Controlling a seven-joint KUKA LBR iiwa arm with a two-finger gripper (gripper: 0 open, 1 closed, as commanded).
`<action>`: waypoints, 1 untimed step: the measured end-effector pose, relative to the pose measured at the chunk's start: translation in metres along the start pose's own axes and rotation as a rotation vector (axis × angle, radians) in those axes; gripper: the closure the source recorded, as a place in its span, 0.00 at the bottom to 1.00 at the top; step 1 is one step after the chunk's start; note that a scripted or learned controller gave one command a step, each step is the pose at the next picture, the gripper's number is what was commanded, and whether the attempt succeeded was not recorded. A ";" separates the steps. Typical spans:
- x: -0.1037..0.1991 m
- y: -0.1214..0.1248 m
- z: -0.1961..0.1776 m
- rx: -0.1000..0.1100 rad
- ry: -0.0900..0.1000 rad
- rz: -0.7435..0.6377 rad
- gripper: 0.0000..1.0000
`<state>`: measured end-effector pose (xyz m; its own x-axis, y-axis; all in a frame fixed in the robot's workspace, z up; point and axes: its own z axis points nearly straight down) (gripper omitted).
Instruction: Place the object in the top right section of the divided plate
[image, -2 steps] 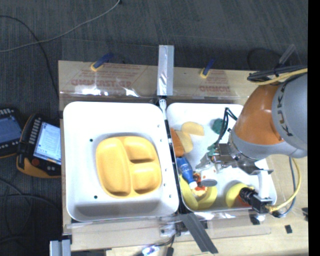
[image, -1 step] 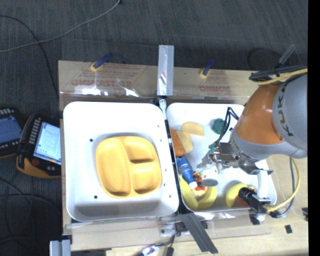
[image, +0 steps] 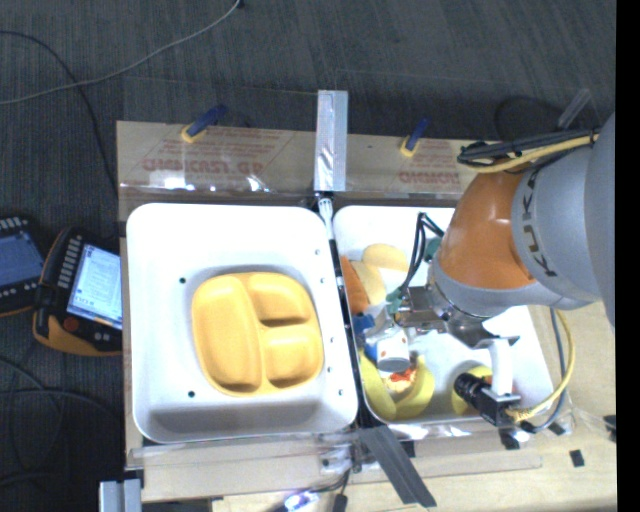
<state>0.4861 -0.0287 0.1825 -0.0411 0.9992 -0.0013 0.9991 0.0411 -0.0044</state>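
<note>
A yellow divided plate (image: 225, 335) lies in the left white bin (image: 160, 250); its top right section (image: 277, 296) is a small compartment near the bin's middle. My gripper (image: 404, 322) hangs low over the left half of the right bin (image: 520, 340), under the orange wrist band. Just below it sits a jumble of objects: a small white piece (image: 392, 351), a blue piece (image: 364, 326), a yellow banana-like toy (image: 398, 398) and a bit of red (image: 403, 376). The arm's body hides the middle of this bin.
An orange carrot-like item (image: 353, 285) lies along the right bin's left wall, and a pale yellow round object (image: 384, 258) sits at its back. Another yellow object (image: 471, 385) lies front right. A handheld pendant (image: 85, 295) rests on the floor to the left.
</note>
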 end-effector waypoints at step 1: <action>-0.030 -0.004 0.000 0.000 -0.001 0.002 1.00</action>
<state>0.4833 -0.0589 0.1827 -0.0396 0.9992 -0.0022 0.9992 0.0396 -0.0042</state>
